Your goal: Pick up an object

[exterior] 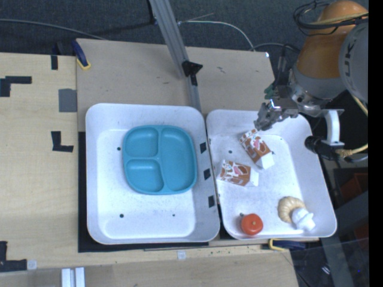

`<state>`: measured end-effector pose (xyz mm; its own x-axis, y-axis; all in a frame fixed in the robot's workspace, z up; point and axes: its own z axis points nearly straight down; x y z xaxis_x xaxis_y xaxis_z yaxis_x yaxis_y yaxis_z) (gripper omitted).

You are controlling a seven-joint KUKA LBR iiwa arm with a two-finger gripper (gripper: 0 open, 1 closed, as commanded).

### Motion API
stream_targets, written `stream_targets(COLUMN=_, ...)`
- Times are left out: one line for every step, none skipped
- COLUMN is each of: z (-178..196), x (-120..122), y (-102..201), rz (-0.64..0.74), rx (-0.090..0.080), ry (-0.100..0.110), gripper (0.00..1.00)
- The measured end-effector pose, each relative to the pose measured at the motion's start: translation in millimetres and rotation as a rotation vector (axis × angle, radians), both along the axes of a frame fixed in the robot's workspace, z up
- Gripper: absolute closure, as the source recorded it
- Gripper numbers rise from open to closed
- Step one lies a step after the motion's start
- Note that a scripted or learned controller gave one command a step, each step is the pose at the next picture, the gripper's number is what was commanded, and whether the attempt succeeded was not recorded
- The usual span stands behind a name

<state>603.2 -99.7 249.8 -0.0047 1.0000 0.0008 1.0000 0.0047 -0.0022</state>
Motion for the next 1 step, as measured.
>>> stream_targets(z=-11.7, x=-3.4, y=49.2, rz=0.001, rx=0.0, ry=0.001, gripper=1.0)
